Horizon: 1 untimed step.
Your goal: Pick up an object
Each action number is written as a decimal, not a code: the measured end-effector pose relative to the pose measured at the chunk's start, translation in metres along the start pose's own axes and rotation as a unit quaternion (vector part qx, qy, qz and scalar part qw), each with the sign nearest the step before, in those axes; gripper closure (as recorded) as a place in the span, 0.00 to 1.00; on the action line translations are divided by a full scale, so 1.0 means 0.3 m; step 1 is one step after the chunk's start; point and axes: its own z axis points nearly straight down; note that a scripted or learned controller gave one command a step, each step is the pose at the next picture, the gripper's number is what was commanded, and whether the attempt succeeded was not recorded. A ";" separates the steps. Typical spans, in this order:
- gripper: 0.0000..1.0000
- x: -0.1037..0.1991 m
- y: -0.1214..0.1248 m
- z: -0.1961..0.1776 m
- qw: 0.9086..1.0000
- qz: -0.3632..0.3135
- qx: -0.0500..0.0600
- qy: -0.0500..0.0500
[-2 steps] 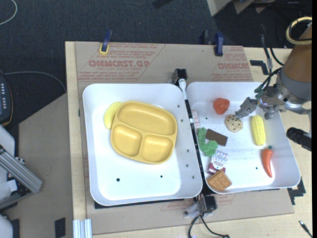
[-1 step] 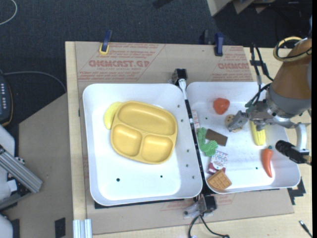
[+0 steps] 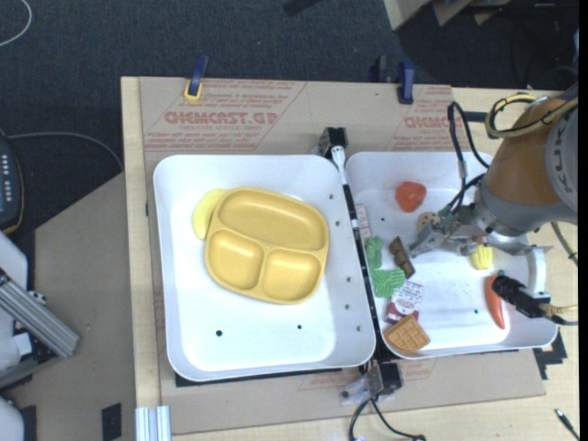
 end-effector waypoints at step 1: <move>1.00 -0.003 0.005 -0.046 1.000 0.000 -0.004 -0.001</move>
